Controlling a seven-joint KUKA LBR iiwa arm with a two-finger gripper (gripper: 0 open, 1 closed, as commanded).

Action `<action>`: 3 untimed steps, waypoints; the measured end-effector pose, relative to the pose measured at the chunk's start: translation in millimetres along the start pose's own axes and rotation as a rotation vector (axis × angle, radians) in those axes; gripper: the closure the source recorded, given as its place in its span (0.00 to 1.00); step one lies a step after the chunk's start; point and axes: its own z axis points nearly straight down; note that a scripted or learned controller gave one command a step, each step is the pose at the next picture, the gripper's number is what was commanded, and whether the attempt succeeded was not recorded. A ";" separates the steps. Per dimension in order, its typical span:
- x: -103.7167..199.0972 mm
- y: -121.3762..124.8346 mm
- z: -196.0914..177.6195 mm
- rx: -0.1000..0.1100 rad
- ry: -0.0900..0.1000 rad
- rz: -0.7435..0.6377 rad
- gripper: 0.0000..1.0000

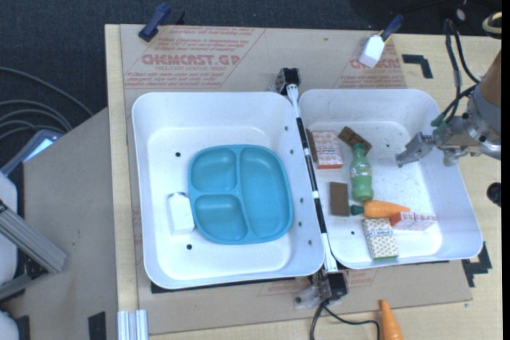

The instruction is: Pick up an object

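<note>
The right bin (446, 207) holds several small objects: a green bottle (362, 174), an orange carrot (386, 209), a red-and-white packet (326, 148), a brown bar (339, 198), a small brown piece (351, 137), a patterned box (381, 238) and a small red-and-white wrapper (417, 220). My gripper (414, 150) hangs over the right part of this bin, to the right of the bottle and above the carrot. Nothing shows between its fingers.
The left bin (151, 171) holds a blue divided plate (239, 193) and a small white block (180, 212) beside it. Clamps (288, 79) join the bins at the middle. Cables run along the bench's right side. An orange tool tip (387, 321) lies below the bins.
</note>
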 end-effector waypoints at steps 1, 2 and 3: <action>35.4 52.7 116.2 0.000 0.000 -0.001 0.00; 65.0 15.1 115.0 0.001 0.000 0.000 0.00; 74.1 31.4 116.2 -0.002 -0.001 -0.001 0.00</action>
